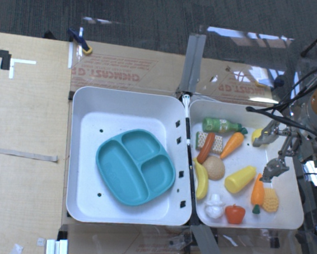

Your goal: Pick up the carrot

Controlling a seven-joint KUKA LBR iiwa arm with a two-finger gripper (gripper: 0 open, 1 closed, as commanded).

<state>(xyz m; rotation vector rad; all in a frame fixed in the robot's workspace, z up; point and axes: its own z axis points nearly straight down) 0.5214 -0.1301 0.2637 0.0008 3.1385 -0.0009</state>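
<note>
Gripper point(272, 152) open, empty, hovering over right white bin point(292, 219); orange plastic carrot point(231, 144) lies left of it, beside green bottle point(220, 125).

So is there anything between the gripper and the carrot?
Nothing visible does. The gripper hangs to the right of the carrot, with only bare floor of the right bin between them.

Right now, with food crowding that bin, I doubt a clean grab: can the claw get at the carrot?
Probably yes. The carrot lies on top, uncovered, and the claw hangs just to its right; the hot dog at its tip may get nudged.
</note>
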